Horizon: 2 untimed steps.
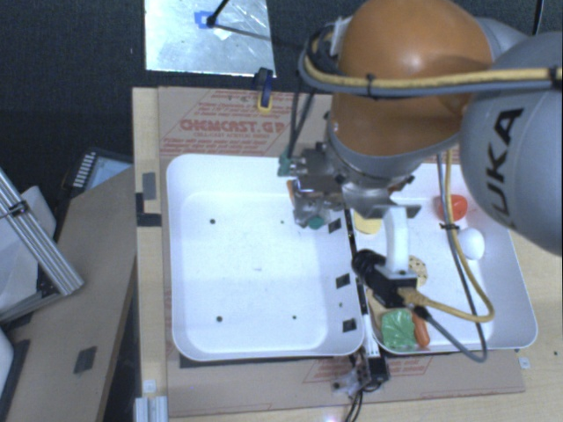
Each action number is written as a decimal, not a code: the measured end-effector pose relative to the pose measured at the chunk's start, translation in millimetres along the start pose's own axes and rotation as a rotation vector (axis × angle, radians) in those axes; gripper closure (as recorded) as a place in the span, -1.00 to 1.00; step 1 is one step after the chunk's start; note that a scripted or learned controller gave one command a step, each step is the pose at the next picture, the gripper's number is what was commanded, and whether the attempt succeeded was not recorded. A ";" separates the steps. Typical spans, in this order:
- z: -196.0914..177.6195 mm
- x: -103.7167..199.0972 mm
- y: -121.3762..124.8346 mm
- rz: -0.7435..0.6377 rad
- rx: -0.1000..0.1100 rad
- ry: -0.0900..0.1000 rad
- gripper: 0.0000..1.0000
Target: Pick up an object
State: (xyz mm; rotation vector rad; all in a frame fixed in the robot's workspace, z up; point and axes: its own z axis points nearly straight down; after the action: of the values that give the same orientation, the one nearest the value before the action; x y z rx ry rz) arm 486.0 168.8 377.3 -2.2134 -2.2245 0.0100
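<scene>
Arm (493, 104): grey casing with a large glossy orange dome-shaped band (409, 47) above the wrist. Black lettering "UKA" legible on the grey link at the right. Yellow and black cables (396, 82) are strapped across the orange section; further yellow and grey cable loops hang below the wrist. Gripper (310, 207): metallic grey assembly with a small teal part. Finger detail is indistinct.

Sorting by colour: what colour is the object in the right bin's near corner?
Green, seen in the camera view.
</scene>
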 end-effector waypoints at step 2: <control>7.1 66.5 0.7 -0.001 -0.007 0.003 1.00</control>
State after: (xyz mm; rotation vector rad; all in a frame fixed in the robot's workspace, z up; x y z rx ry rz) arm 486.3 235.3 370.1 -2.2147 -2.2276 -0.0014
